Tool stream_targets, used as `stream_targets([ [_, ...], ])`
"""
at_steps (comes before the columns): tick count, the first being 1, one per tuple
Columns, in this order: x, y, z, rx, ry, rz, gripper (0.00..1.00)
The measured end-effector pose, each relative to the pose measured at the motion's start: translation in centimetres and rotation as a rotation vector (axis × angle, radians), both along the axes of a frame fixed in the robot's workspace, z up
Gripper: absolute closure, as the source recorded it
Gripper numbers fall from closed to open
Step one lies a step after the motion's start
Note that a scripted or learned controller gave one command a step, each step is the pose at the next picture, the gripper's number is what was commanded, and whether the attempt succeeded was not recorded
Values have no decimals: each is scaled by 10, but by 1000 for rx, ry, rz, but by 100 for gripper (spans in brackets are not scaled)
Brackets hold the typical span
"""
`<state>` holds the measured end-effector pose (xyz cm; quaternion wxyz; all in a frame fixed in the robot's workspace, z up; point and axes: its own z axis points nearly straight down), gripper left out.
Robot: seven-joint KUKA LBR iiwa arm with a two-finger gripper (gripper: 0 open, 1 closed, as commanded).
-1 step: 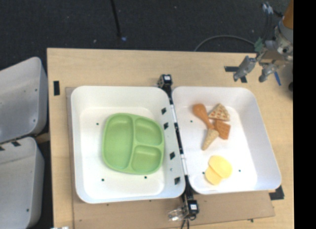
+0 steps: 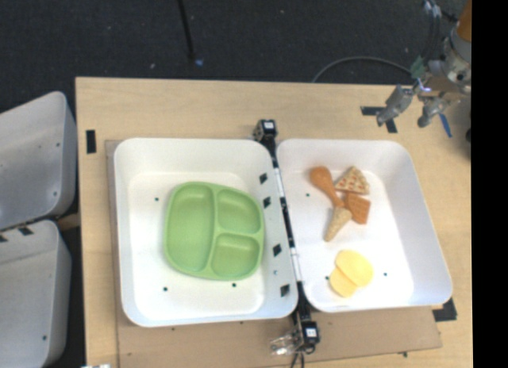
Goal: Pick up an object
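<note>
I was working in what looked like a robotics lab. A plain plywood bench [image 2: 198, 109] stood on dark carpet [image 2: 238, 17], with two white bins [image 2: 127, 224] clamped side by side at its middle. A cable [image 2: 357, 63] looped over the bench's far edge, and toy food [image 2: 343, 192] replaced real groceries.

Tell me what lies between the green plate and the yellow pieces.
In the camera view, between the green plate and the yellow pieces lie bare white bin floor and the two bins' adjoining rims.
</note>
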<state>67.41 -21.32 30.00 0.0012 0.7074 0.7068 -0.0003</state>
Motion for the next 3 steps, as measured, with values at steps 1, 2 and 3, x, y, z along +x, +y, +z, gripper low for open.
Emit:
stream_targets([
  [1, 1, 2, -63, 1, 5, 2, 0],
  [2, 4, -5, -107, 0, 3, 0, 0],
  [3, 5, -9, -149, 0, 3, -1, 0],
])
